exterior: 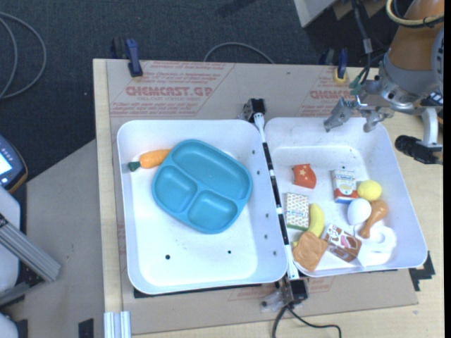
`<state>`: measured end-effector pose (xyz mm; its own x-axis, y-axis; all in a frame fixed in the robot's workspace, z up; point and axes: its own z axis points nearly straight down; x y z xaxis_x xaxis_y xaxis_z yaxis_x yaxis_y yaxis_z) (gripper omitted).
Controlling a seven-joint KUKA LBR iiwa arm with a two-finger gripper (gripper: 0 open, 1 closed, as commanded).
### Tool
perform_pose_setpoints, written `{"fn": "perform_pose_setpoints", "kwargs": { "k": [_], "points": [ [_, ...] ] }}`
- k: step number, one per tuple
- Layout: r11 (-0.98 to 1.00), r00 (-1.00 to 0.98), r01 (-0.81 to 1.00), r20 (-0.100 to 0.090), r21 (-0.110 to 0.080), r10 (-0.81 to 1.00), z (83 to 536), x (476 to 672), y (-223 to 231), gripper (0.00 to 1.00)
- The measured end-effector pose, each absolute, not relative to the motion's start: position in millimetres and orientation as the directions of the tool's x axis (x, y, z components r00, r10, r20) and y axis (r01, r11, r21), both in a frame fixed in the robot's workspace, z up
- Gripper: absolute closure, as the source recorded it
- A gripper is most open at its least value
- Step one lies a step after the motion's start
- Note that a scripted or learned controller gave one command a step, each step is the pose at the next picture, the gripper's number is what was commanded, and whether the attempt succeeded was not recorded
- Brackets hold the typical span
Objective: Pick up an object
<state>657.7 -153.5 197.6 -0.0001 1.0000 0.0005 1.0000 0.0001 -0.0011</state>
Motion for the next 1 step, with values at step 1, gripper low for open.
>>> {"fn": "perform_pose_setpoints", "kwargs": {
  "k": [1],
  "points": [
    [0.003, -0.003, 1.0, 0.003, -0.007, 1.0, 171.9, 615.3, -112.6, 0.0]
  ]
}}
